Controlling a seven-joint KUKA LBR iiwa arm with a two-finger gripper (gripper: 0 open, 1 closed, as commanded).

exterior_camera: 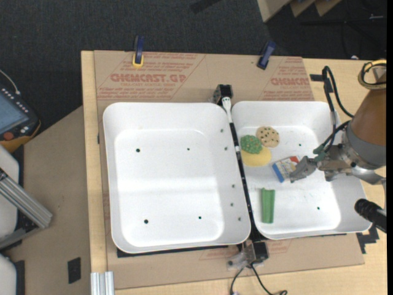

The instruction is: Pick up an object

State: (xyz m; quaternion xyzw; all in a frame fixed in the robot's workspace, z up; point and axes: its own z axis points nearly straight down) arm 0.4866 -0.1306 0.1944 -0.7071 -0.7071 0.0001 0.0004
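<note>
The approach step is being carried out: the end effector [305,166], its opening state not discernible, is being positioned beside the small packet [286,165], and a grasp is being called for next.

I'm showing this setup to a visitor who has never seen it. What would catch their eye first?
Probably the small colourful cluster in the right bin: a cookie, a green ball touching a yellow piece, a green block lying apart nearer the front, and a red-white-blue item. The arm reaches in from the right, its gripper beside that item. The large left bin stands out by its bare white floor.
</note>
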